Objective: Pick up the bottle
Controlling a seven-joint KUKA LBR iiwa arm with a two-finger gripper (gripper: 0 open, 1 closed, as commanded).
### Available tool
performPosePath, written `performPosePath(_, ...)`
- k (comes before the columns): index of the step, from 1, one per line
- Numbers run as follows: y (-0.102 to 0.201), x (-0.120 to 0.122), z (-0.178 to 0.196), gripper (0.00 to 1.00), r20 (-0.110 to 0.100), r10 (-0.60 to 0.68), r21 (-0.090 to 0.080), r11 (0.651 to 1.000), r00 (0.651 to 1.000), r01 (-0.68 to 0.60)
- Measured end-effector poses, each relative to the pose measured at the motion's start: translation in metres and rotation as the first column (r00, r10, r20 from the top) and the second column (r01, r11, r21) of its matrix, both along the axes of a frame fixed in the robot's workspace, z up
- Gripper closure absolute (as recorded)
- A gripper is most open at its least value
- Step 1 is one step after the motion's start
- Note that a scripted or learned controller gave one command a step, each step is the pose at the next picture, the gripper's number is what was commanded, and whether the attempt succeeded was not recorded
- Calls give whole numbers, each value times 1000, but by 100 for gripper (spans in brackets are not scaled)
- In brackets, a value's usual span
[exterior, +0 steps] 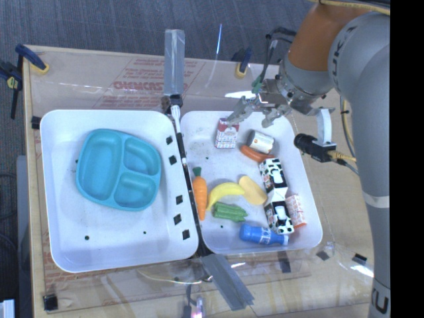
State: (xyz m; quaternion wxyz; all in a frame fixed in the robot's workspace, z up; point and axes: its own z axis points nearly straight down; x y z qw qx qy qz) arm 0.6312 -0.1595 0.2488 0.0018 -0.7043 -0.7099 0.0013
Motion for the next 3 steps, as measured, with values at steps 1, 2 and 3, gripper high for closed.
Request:
performPosePath(1, -41, 17, 14, 0, 3, -133, -1, 991, 991, 133)
performPosePath(2, -6, -45, -122, 0, -2, -15, 0, 1000, 1000, 15)
performPosePath(3, 15, -100, -109, 0, -1, -171, 0, 985, 985, 171)
